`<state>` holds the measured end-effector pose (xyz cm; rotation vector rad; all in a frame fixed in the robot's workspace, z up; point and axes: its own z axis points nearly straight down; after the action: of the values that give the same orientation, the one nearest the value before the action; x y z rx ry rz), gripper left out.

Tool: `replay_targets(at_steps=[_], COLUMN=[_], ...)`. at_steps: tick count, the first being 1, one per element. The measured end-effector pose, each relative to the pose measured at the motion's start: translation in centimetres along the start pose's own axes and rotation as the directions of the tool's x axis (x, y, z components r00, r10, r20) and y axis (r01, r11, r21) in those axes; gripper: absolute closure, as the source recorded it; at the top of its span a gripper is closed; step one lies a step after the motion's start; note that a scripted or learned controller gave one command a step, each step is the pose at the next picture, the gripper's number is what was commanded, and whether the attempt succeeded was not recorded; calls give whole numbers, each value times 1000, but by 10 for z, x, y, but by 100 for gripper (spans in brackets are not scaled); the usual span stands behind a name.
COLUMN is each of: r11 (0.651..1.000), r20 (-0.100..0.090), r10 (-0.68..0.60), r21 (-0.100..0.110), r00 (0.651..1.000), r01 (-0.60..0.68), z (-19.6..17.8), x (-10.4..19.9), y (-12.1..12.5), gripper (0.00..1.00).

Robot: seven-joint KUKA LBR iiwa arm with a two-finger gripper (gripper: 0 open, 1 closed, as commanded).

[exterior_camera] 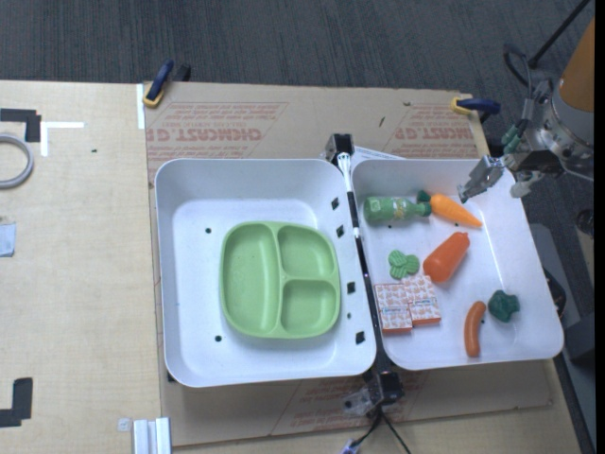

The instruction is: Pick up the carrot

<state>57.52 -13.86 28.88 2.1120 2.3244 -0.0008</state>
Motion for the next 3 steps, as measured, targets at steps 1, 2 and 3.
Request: replay_targets(at_steps=[1,2,3], r11=[998,932,933], r20=[0,0,2], r10=[-65,-363,-360], r21=[0,-1,-2], r00=[998,932,933], r01=[65,363,360], z=[93,196,186], x=[-14,-35,-36], y=[51,81,81], gripper=[0,0,100])
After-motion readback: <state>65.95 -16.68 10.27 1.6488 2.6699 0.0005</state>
